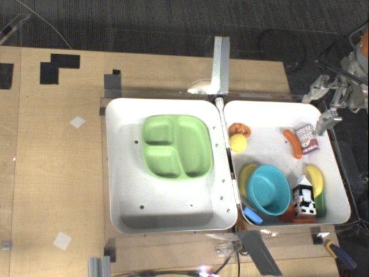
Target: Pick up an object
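Hovering at frame's right edge, metallic end effector (334, 105), grip state impossible to tell; below, glossy round teal plastic bowl (268, 189), smooth curved yellow banana (315, 179).

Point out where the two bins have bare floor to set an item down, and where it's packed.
Left bin: bare white floor rings the green tray, widest along the near edge and left side. Right bin: a free patch between the lemon and the orange carrot. Its near half is crowded around the teal bowl, banana and toy cow.
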### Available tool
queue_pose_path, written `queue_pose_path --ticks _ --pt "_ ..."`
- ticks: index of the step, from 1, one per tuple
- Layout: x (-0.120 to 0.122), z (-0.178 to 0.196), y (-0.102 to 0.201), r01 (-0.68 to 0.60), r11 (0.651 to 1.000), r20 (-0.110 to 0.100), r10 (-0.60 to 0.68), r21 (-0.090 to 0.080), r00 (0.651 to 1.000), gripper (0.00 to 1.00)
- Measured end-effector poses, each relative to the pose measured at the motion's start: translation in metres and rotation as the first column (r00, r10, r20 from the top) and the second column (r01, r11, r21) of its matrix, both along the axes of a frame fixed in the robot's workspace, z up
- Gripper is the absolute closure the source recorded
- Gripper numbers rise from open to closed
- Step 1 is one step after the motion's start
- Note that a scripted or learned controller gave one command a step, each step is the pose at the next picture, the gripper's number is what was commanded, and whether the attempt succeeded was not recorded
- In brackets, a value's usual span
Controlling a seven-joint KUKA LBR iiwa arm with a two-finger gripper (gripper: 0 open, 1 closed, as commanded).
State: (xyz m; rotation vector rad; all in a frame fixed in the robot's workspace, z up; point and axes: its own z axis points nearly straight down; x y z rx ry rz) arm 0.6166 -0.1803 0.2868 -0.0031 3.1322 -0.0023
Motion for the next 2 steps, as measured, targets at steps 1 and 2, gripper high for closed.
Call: queue_pose_path --ticks 1,2 --pt "-0.026 -0.118 -0.02 0.081 0.997 -0.01 -0.081 0.003 0.997 0.0" --pt "-0.01 -0.197 -0.022 0.044 0.999 0.005 -0.044 -0.001 0.999 0.0"
